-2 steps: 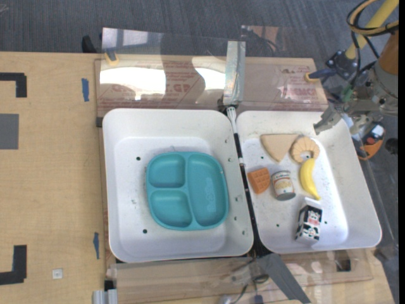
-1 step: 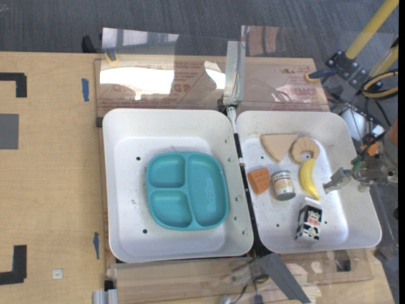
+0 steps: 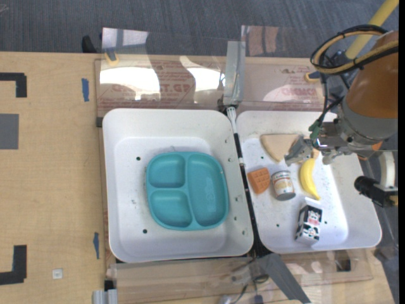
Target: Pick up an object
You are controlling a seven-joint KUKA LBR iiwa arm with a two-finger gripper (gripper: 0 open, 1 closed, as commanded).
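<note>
The arm (image 3: 373, 87) enters from the right of the camera view, its orange band sitting broad and rounded above the grey wrist. Black and yellow cables loop up behind it. The wrist bends downward and leftward, carrying the gripper (image 3: 302, 151) low. Up and to the right of the jaws sits the metal wrist block. Whether the jaws stand apart or closed cannot be made out from this angle.

I count two white bins: left bin (image 3: 120, 170), right bin (image 3: 361, 227). One teal tray (image 3: 186, 190). One banana (image 3: 309, 178), one can (image 3: 283, 185), one carton (image 3: 310, 223), one tan wedge (image 3: 278, 145), one orange piece (image 3: 259, 179).
</note>
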